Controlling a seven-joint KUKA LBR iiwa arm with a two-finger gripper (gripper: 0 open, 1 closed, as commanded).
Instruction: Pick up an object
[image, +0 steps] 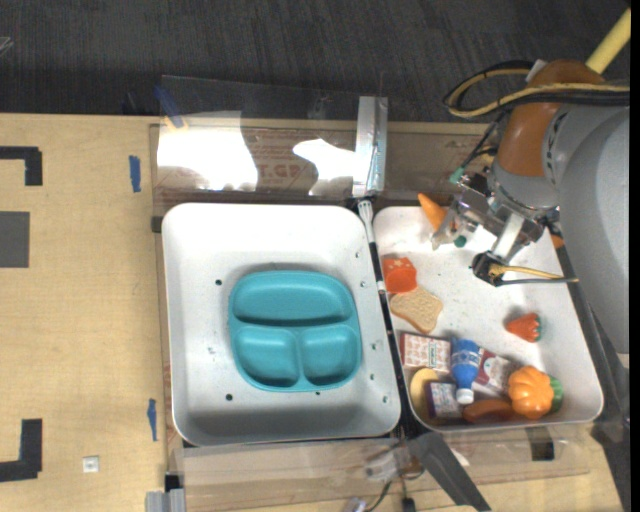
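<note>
My gripper (465, 252) hangs over the far part of the right bin (585, 350), with its fingers apart and nothing between them. An orange carrot (430, 208) lies just left of it by the bin's far wall. A red toy (399, 273) and a slice of bread (418, 308) sit nearer the left wall. A small red fruit (523, 326) lies alone towards the right. Along the near wall are packed a carton (425, 352), a blue bottle (463, 362), a banana (420, 385) and an orange pumpkin (530, 390).
The left bin (190, 300) holds a teal divided plate (293, 328). A metal divider (370, 150) stands behind the bins. Yellow cables (500, 85) loop above the arm, whose grey body covers the right edge of the right bin.
</note>
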